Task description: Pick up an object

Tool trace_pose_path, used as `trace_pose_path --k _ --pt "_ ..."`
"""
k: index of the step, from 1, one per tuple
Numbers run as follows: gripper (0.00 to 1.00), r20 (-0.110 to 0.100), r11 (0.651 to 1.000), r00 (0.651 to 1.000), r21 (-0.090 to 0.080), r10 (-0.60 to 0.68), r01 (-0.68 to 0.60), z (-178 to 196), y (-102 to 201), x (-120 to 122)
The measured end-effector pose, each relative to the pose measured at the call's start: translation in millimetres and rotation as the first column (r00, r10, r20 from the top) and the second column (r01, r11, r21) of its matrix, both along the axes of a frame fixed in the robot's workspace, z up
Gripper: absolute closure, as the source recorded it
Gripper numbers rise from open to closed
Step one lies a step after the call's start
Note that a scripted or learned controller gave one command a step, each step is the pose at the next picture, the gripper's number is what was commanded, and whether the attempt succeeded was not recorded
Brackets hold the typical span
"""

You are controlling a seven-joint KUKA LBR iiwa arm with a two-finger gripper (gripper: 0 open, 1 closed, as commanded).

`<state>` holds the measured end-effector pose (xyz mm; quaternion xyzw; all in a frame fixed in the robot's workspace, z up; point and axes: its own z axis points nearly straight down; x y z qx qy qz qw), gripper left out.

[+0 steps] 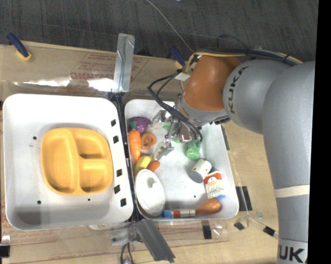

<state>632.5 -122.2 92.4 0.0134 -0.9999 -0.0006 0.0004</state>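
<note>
My gripper (173, 133) hangs low over the upper middle of the right bin (222, 158), under the orange band of the arm. Just left of it lie a purple toy (138, 123), an orange carrot (133, 145) and a small round orange piece (148, 140). A green item (193, 151) sits just right of it. I see nothing clearly held. Further down the bin are a yellow piece (143, 163), a white bowl (150, 191), a white cup (199, 169), a small labelled bottle (213, 185), a brown sausage (209, 207) and a marker (179, 213).
The left bin (24, 117) holds a yellow divided plate (76, 159). The grey arm (276, 106) covers the right bin's upper right corner and the bench beside it. Cables (162, 82) loop above the bin's top edge.
</note>
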Motion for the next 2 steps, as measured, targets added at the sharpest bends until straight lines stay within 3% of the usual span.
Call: trace_pose_path --k 1,2 --pt "0.00 -0.001 0.975 0.975 -0.001 0.220 -0.220 0 -60 -22" --pt "0.00 0.005 0.958 0.958 -0.003 0.288 -0.288 2 -66 5"
